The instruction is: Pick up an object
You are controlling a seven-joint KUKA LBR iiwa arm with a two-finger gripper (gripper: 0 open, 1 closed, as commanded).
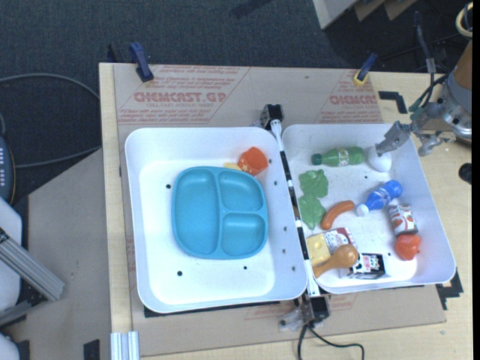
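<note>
Camera view: the gripper (384, 150) sits at the right bin's (439, 235) far right corner; whether it is open or closed, I cannot tell. The green bottle (339, 157) lies just beside it, and could roll away if nudged.

Glossy white plastic bins (150, 171) hold a smooth matt blue plate (219, 211).

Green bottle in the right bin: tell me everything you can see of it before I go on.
The green bottle lies on its side near the far wall of the right bin, its white cap end pointing toward the left bin. It looks like glossy plastic, green all over with a paler label band round the middle. It lies apart from the green leafy toy nearer the camera. The gripper is just past its base; whether they touch is unclear.
</note>
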